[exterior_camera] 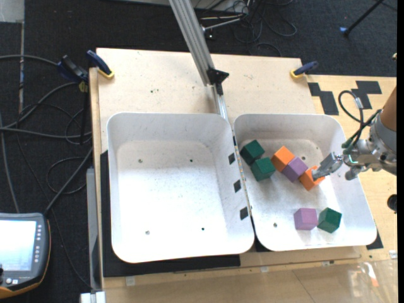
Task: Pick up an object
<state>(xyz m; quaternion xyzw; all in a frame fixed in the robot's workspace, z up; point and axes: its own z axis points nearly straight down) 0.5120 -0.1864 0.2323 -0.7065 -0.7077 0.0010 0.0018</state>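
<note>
1. Gripper: you find it at the right of the frame, reaching into the right bin from the right edge. Its fingers slant down and to the left, with their tips at the small orange block.

2. Finger state: you cannot tell. The tips overlap the orange block, but the gap between them is too small to read as spread or pressed together, and no block is clearly seen pinched.

3. Key relation: the small orange block lies just below and left of the fingertips, touching or nearly so. It is the nearest object by far, so judge it the likely target. It sits tight against the purple block on its upper left, which may crowd a grasp.

4. Right bin, contents:
   - larger orange block, touching the purple block on that block's upper left;
   - two dark green blocks and, one just above the other, near the bin's left wall;
   - a second purple block and a third green block, side by side at the lower right, well apart from the fingers.

5. Left bin: white, on the tabletop beside the right bin.

6. Task status, as a judgement: approach or closing stage; nothing lifted yet.
</note>
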